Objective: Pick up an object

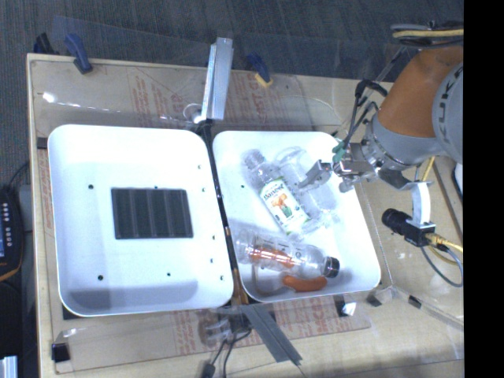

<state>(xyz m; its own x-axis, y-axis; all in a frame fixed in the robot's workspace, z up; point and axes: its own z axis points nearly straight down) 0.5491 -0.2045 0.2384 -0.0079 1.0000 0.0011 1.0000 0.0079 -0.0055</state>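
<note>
On the bench: two shallow white bins are sitting side by side, the left bin [71, 211] and the right bin [364, 252], their inner edges touching along the middle.

Left bin: it is carrying a dark ribbed rectangular panel [152, 213] on its floor, a little left of its centre.

Right bin: it is holding all the loose items, gathered from its middle down to its near wall.

Labelled bottle: a clear plastic bottle with a green and white label [282, 201] is lying tilted across the middle of the right bin, its cap end pointing toward the far left corner.

Second bottle: a clear bottle with a black cap [293, 256] is lying almost level nearer the front wall, its cap pointing right and copper-coloured contents showing inside.

Orange item: a small orange elongated object [304, 283] is resting just in front of the second bottle, against the near wall.

Clear wrap: crumpled transparent plastic [311, 181] is lying beside the labelled bottle on its right, under the gripper's reach.

Arm: the grey arm with its orange band [413, 93] is reaching in from the right over the bin's right rim.

Gripper: the gripper [323, 172] is hanging over the upper right part of the right bin, just above the clear wrap; its fingers are standing slightly apart with nothing visibly between them.
</note>
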